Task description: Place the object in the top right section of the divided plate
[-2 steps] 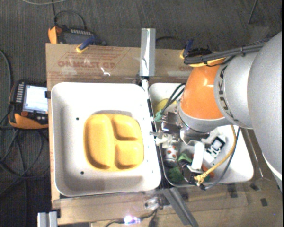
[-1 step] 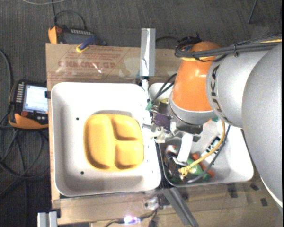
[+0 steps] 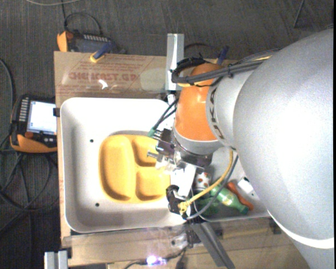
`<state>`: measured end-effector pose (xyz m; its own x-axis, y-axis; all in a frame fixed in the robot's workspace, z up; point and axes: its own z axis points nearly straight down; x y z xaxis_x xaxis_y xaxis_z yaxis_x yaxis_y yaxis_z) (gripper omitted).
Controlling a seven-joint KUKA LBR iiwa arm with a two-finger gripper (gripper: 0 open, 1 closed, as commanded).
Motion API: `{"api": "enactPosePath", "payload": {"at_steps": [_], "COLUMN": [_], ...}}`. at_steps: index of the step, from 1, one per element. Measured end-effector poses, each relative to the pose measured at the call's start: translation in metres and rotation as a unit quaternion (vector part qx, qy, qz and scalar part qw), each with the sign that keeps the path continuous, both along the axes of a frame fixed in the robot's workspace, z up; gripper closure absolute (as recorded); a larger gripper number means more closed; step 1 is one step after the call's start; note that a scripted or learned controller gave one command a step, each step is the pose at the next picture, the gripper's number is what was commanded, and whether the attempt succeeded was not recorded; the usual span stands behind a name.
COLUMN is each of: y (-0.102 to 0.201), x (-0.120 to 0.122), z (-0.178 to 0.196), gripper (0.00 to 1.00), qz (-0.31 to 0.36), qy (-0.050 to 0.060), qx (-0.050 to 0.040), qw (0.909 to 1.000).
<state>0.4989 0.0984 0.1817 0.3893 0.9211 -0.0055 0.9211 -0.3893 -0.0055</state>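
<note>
Over the plate's [image 3: 120,170] right edge, in the left bin [image 3: 78,150], the end effector [image 3: 167,160] hangs below the orange band; whether it carries the object is hidden, and no object shows on the plate. So placement looks not yet done. Glossy yellow moulded plastic, the plate has rounded sections; green and orange items [image 3: 229,198] lie in the right bin.
</note>
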Motion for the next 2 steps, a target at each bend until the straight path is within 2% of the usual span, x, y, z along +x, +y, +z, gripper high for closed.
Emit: {"api": "enactPosePath", "payload": {"at_steps": [1,2], "y": [-0.008,-0.005], "x": [-0.016,0.008], "z": [0.009,0.053], "gripper": [1.0,1.0], "qz": [-0.261,-0.29], "qy": [-0.001,-0.002], "qx": [-0.0024,-0.0029], "qw": [0.9652,0.9571]}}
